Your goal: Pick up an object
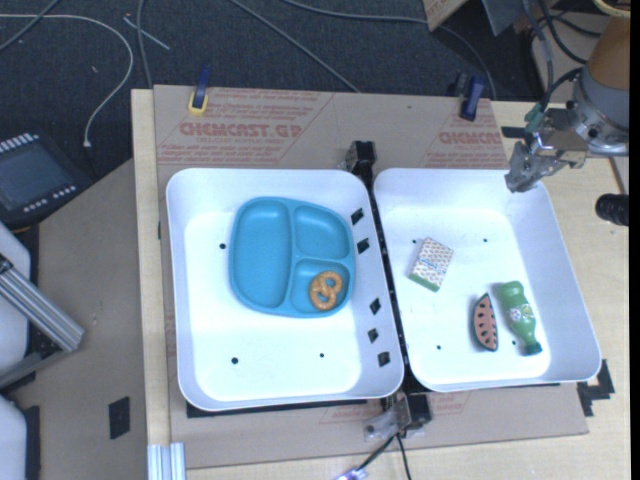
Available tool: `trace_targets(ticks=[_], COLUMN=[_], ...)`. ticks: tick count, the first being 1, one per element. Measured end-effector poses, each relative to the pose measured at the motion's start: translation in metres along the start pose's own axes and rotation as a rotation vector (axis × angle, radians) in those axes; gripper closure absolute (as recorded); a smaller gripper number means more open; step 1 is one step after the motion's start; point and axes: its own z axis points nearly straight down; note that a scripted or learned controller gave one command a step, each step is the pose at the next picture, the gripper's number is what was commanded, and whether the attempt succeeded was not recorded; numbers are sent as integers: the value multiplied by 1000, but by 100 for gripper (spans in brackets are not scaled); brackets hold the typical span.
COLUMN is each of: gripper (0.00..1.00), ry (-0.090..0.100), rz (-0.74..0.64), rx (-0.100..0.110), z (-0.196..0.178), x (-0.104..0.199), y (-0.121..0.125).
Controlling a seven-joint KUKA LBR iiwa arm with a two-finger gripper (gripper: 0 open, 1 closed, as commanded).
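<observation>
Right bin point(560, 268) has open floor along its far and left parts; a patterned box point(432, 263), watermelon slice point(485, 322) and green bottle point(519, 316) crowd the near-right. The slice and bottle lie just beside each other.

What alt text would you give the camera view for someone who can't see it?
A robot arm's gripper hovers over the top right corner of the right white bin, which holds a small patterned box, a watermelon slice and a green bottle. The left bin holds a blue divided plate with a pretzel in one compartment.
</observation>
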Motion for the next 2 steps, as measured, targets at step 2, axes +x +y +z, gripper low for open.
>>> trace_targets(ticks=[2], gripper=[100], ry=[0], rz=[2], rx=[2], z=[3], x=[88], y=[-23])
